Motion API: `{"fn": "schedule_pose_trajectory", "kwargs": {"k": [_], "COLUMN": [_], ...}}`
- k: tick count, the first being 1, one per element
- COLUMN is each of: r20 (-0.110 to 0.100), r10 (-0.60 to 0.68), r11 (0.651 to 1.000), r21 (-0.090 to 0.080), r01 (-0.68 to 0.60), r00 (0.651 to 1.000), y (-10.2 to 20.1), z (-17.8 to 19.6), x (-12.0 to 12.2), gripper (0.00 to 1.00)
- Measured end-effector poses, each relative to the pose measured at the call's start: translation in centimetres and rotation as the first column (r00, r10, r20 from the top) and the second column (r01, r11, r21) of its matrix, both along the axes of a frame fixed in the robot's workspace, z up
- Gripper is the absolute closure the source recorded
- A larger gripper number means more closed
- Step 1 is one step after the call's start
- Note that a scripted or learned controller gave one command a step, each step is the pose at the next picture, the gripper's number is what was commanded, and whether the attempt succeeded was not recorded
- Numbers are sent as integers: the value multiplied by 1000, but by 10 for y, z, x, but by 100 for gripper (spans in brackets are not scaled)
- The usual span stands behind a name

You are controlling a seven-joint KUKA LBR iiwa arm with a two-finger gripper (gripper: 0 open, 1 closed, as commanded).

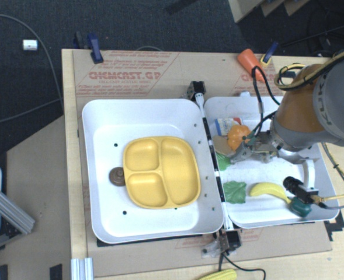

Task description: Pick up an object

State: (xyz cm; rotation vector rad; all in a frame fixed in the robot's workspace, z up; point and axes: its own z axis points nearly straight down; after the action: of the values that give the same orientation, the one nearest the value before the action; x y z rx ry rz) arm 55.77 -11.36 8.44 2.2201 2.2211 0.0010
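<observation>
My end effector (243,149) hovers beside the orange ball (238,136) in the right bin (271,213); I cannot tell its grip state.

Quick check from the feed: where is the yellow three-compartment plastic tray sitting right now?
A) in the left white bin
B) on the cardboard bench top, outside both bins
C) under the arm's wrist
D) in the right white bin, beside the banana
A: the yellow three-compartment plastic tray lies flat in the left white bin, while the yellow banana lies in the right white bin.
</observation>
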Motion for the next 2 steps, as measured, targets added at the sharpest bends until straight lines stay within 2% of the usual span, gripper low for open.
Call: {"fn": "schedule_pose_trajectory", "kwargs": {"k": [1, 2], "r20": [4, 4], "r10": [0, 1], "r11": [1000, 1000], "r21": [-3, -3], "r01": [0, -1], "r00": [1000, 1000], "y": [8, 9], "z": [2, 11], "x": [66, 65], "gripper": [0, 100]}}
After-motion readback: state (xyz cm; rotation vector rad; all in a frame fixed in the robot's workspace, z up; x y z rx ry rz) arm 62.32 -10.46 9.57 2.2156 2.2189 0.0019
